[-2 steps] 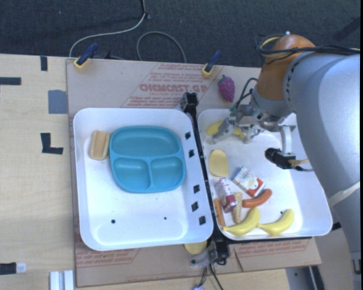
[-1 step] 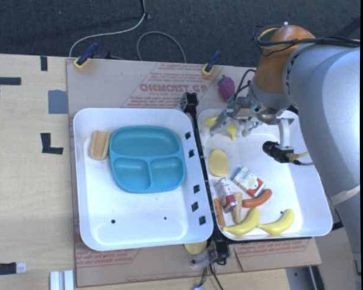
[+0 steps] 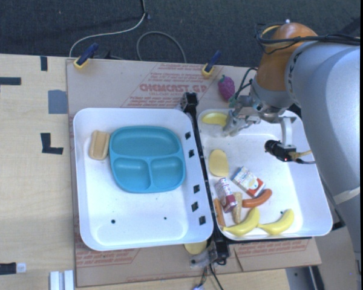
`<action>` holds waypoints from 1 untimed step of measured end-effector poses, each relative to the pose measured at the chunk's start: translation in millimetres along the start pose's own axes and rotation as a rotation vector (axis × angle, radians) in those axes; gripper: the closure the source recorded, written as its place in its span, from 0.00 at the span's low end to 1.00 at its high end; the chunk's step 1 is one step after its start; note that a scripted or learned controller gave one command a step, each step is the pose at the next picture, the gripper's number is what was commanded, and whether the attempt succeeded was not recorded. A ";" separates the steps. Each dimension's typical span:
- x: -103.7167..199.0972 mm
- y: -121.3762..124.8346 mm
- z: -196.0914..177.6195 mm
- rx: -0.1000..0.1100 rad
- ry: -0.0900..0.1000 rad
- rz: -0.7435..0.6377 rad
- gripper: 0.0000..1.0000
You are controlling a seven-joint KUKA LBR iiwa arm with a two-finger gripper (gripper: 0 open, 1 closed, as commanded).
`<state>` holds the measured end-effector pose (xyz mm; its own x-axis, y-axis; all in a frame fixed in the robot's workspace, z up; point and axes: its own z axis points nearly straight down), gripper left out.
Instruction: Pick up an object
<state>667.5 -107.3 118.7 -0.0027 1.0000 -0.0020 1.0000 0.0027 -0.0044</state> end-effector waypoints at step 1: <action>65.3 -85.9 -69.2 -0.004 0.004 -0.002 1.00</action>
<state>581.7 -42.1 188.1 -0.0049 1.0000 0.0022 1.0000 0.0049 -0.0007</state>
